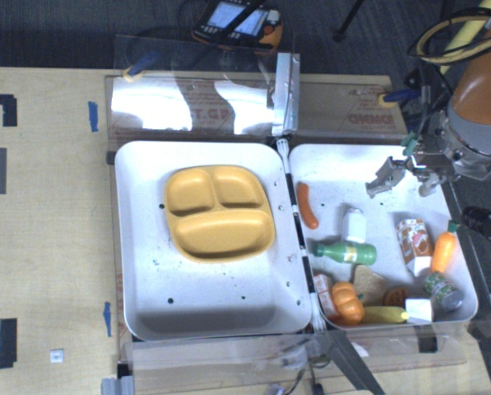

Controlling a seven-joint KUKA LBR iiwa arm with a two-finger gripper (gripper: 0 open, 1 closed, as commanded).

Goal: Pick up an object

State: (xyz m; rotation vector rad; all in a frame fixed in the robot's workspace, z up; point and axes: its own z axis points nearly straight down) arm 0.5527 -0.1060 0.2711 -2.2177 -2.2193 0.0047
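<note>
Pale wood of the bench (48, 245) stretches out to the left, carrying two shallow white bins set side by side. Over the upper right part of the right bin (331, 159) hangs the gripper (403, 177), its grey fingers spread apart with nothing between them, clear of the toys below. Behind it the arm (475, 105) rises with its orange band toward the right edge.

Nearest the gripper, down and to the left, a small white bottle (355, 223) lies on the bin floor, and just beneath it a green bottle (346, 252) lies on its side. To the right of these a printed snack packet (414, 243) rests next to an orange carrot (444, 252) by the right wall. Against the left wall lies a red sausage (308, 205). Along the front wall sit an orange fruit (349, 300), a yellow banana (383, 313), a white block (419, 309) and a dark green can (441, 290), crowded close together.

Further out, the left bin (138, 220) holds a yellow divided tray (219, 212), upright, near its middle. Beyond the bins stands a clear plastic screen (196, 89).
</note>
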